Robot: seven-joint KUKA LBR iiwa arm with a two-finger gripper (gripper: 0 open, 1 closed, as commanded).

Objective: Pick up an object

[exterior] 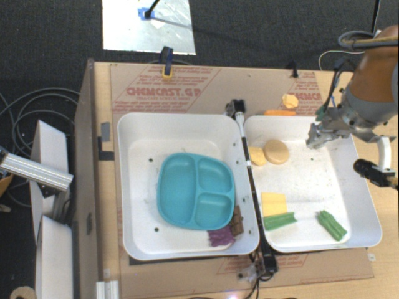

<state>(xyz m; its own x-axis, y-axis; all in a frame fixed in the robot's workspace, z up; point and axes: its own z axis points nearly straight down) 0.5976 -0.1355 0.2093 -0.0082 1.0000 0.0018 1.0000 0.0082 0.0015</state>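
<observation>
The gripper (pixel 317 137), its grip unclear, hovers just right of the tan bun (pixel 276 151).

Bench top: flat brown cardboard sheet (pixel 187 86) with red printed lettering along its 12 o'clock edge. Resting directly on it, two shallow white plastic bins side by side, touching at centre: left bin (pixel 134 167) toward 9 o'clock, right bin (pixel 361 220) toward 3 o'clock. At 12 o'clock edge, a small yellow-and-dark clip (pixel 166 63). Behind the right bin, about 1 o'clock: pale yellow crumpled lump (pixel 290 101), thin orange strip (pixel 280 112) just beside it.
</observation>
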